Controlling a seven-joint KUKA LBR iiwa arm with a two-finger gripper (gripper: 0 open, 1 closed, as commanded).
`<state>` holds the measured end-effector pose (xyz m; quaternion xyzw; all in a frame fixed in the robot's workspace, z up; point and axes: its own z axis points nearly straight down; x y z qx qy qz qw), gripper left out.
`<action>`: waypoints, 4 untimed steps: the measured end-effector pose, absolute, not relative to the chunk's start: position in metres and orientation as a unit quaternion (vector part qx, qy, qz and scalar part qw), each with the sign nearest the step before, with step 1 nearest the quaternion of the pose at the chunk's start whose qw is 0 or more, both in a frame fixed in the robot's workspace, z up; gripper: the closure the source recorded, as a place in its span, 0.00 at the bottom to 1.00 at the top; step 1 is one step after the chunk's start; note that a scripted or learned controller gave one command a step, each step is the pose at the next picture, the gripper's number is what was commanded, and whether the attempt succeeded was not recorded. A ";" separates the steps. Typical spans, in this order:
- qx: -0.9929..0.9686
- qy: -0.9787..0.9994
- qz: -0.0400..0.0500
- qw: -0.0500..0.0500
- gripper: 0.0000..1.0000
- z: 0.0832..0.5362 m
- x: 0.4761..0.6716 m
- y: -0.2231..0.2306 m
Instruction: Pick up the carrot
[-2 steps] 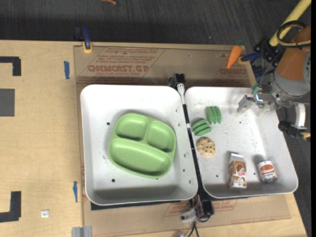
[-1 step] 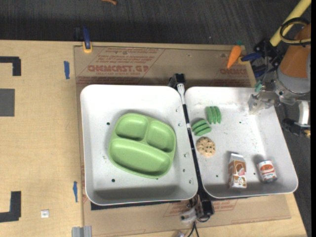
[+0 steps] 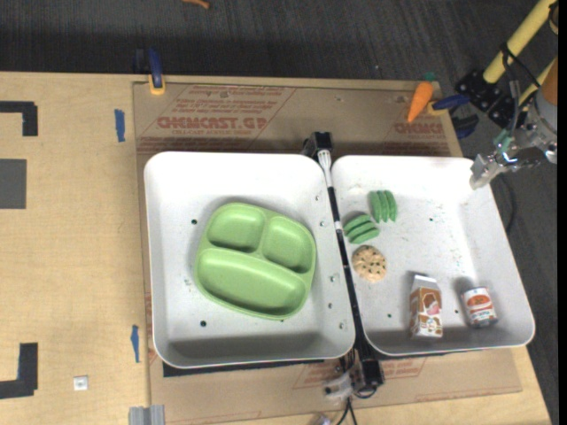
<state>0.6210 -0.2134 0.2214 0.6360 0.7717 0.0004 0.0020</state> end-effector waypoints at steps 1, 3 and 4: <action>0.526 0.850 0.000 0.000 1.00 0.260 0.575 -0.224; 0.513 0.859 0.000 0.000 1.00 0.235 0.593 -0.215; 0.513 0.859 0.000 0.003 1.00 0.246 0.595 -0.215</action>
